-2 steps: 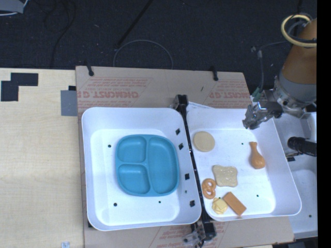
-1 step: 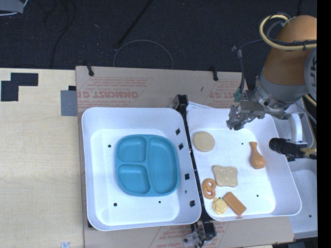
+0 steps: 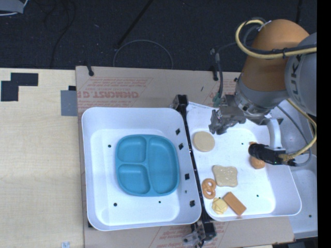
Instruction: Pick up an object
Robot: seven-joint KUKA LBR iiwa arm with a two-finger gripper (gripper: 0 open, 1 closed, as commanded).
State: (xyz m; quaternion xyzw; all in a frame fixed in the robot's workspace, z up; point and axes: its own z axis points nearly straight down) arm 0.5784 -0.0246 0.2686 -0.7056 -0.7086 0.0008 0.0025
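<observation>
In the camera view the gripper (image 3: 221,124) hung over the right bin (image 3: 283,190), carrying nothing; whether it was wide or narrow I could not tell. The nearest object, 1 round cookie (image 3: 204,141), lay just beside it toward the divider. Further off: 1 toast (image 3: 225,175), 1 pretzel (image 3: 209,188).

Tool (image 3: 219,124) above round cookie (image 3: 204,141)

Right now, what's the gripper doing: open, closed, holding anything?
Gripper: above the right bin, near the round cracker; open or closed cannot be told, and nothing is seen held.
</observation>
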